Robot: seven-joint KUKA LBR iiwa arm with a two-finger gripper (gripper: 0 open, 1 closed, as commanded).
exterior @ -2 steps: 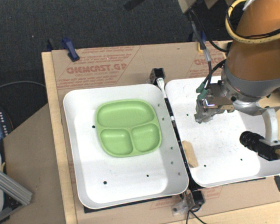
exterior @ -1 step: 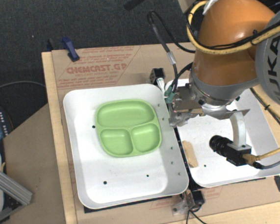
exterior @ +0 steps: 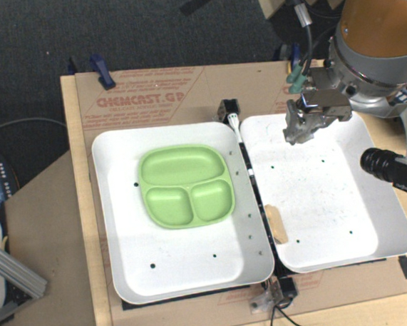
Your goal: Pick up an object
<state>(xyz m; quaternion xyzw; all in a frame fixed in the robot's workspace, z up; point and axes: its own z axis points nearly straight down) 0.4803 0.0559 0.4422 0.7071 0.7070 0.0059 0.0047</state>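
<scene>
**Nothing lifted yet: end effector above the right bin**

The grey two-finger end effector hangs over the far part of the shallow white right bin; whether its fingers are spread or pressed together I cannot tell, and nothing shows between them. The pick remains to do. The light green three-compartment plastic tray lies flat in the shallow white left bin, long axis left-right. A small tan wooden strip lies at the right bin's left edge, pointing near-to-far.

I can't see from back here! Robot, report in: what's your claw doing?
Claw hovering over right bin's far end, nothing in it. Green divided plate in left bin. Small tan piece at right bin's left edge. Nothing blocking.
</scene>
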